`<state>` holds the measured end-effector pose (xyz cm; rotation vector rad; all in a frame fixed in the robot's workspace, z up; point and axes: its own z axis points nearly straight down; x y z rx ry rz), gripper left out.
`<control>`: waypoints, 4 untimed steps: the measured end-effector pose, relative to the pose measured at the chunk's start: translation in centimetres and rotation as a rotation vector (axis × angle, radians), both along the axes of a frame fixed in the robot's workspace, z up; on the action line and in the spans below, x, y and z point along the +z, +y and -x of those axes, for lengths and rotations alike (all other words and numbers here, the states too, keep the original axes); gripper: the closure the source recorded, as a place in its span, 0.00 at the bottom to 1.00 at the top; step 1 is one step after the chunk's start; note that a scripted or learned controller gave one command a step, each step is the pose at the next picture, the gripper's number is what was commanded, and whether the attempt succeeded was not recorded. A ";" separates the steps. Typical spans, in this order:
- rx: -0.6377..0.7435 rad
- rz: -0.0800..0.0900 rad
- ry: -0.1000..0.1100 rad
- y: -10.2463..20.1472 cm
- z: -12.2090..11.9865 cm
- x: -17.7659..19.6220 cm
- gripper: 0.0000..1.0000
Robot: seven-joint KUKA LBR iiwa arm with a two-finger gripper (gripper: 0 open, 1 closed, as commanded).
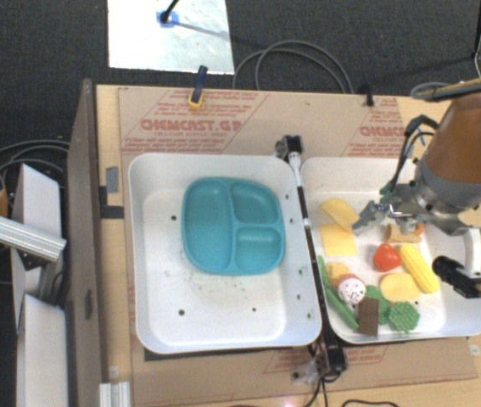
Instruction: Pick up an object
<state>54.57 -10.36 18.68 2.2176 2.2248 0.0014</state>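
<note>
My gripper [390, 216] is hanging over the right bin [478, 312], its grey fingers [367, 218] pointing toward the bin's left half; I cannot tell whether they are spread or pressed together, and nothing is showing between them. The objects to pick are lying in this same bin: a yellow wedge [339, 211] is sitting just beside my fingertips; a pale yellow block [338, 241] is resting below the wedge; a red tomato-like piece [386, 257] is lying under my wrist, touching an ear of corn [420, 267]; a tan piece [406, 233], partly hidden by my gripper, is peeking out just above the corn; a yellow lemon-like piece [399, 288] is sitting below the tomato; a white speckled ball [352, 291] is resting near the bin's left wall; a green bean pod [337, 293] is running diagonally beside it; a brown block [368, 316] and a green bumpy piece [403, 316] are lying along the near edge. The left bin [159, 312] is holding a teal divided plate [232, 226]; both bins are resting on a cardboard sheet [223, 117]; a black cable [299, 58] is looping behind the bins.
</note>
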 end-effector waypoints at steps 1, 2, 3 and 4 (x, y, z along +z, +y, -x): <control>-0.006 0.001 0.004 -4.2 1.8 -5.2 0.00; -0.003 -0.001 0.003 -4.6 2.5 -10.5 0.00; -0.001 0.001 -0.002 -4.5 2.3 -9.2 1.00; 0.012 -0.002 -0.012 4.7 -2.1 0.4 1.00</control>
